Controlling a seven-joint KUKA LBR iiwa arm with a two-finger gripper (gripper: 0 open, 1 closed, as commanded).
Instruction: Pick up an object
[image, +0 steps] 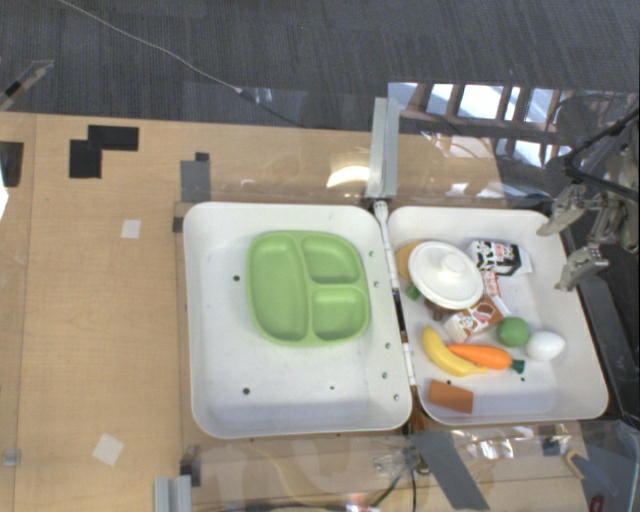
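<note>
Gripper (583, 235) parked at right edge of frame, over the right bin (575, 395) rim; nothing held.
Finger state cannot be told. An isolated target is advised: the white egg (545, 346), lower right, is approached vertically.

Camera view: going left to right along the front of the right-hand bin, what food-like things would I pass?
Brown block → banana → carrot → green ball → white egg.
</note>
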